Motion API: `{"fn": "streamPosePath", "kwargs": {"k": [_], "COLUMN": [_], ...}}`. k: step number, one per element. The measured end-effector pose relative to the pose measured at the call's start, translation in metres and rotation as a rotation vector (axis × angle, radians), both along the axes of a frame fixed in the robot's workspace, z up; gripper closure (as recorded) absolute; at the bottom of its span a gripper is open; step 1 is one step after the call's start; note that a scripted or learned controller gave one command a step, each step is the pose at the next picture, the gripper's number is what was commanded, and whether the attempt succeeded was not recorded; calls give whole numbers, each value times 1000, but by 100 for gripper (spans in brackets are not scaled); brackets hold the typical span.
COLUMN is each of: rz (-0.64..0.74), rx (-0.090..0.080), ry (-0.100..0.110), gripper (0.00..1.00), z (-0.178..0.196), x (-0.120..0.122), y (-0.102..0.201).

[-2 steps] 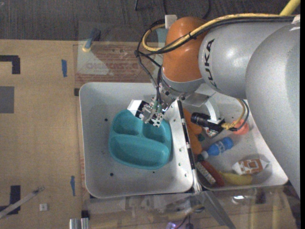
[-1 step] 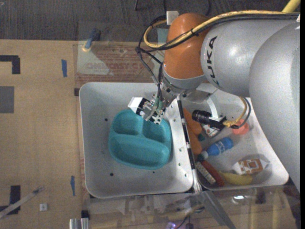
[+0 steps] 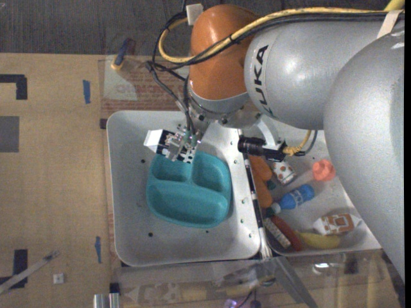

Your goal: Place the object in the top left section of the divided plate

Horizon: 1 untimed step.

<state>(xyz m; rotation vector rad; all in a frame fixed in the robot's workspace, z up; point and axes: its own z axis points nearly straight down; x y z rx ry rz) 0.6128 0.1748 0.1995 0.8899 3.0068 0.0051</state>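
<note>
A teal divided plate (image 3: pixel 192 204) lies in the left white bin (image 3: pixel 128 191), with one wide section near the front and two smaller ones at the back. My gripper (image 3: pixel 178 147) hangs over the plate's back left corner, right at its rim, below the orange wrist band (image 3: pixel 215 50). Its black-and-white marked tip covers that corner. I cannot make out any object held in it or lying under it.
The right bin (image 3: pixel 359 242) holds several items: an orange carrot-like piece (image 3: pixel 260 169), a blue bottle (image 3: pixel 297 196), a pink-orange piece (image 3: pixel 323 170), a banana (image 3: pixel 319 239), a red stick (image 3: pixel 286 231) and a small white-and-orange box (image 3: pixel 338 222). The grey arm covers the bench's right side.
</note>
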Motion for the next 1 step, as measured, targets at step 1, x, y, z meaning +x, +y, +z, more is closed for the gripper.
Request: {"fn": "streamPosePath", "kwargs": {"k": [1], "rz": [0], "rx": [0], "ry": [0], "gripper": [0], "z": [0], "x": [0], "y": [0]}}
